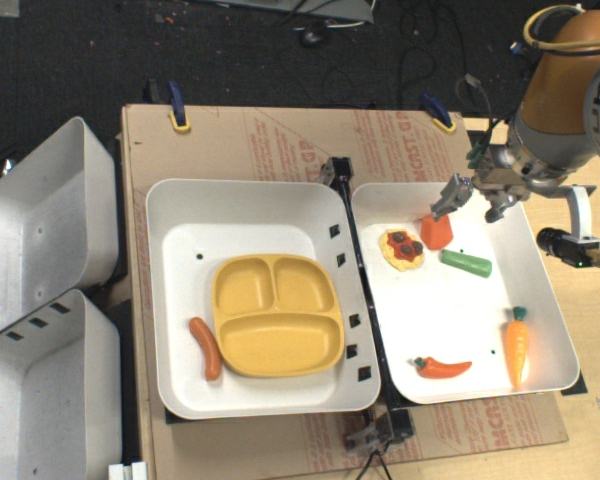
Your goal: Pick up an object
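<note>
Hovering gripper had fingers apart above the red piece; you risked nudging the pizza just beside it.

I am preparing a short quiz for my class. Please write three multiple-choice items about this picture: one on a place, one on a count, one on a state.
1. Where does the sausage lie?
A. left bin, beside the yellow plate
B. right bin
C. on the plate

2. How many things lie in the right bin?
A. two
B. five
C. eight

3. How does the tool stand?
A. open above the red piece
B. lifting the carrot
C. over the left bin

Key: 1 A, it lies beside the yellow plate. 2 B, five toy foods. 3 A, fingers spread over the red piece.
</note>
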Controlling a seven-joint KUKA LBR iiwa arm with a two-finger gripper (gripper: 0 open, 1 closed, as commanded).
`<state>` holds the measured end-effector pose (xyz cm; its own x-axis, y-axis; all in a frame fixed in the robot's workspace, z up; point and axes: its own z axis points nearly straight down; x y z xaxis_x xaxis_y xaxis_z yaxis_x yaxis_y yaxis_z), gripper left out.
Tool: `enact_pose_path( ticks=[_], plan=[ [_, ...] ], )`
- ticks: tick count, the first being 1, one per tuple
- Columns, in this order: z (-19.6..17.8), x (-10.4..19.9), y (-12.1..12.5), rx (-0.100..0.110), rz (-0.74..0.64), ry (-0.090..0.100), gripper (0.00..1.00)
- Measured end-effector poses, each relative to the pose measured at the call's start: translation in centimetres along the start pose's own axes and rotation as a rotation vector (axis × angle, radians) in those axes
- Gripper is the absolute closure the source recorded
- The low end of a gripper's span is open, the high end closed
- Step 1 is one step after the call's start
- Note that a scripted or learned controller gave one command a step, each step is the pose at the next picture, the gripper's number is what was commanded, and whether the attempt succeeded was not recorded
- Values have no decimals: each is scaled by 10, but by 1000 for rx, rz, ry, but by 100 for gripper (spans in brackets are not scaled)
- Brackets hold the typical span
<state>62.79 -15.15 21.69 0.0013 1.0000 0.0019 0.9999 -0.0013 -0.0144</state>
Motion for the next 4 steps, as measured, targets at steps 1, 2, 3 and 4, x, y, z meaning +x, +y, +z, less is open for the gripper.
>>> enact_pose_path(
  ticks=[1,2,3,4],
  plan=[
    [-9,1,3,-14,-3,-2,0],
    [56,2,2,-9,-1,-1,0],
    [115,10,-2,-9,-1,-1,0],
    [118,10,1,-20,-1,-3,0]
  ],
)
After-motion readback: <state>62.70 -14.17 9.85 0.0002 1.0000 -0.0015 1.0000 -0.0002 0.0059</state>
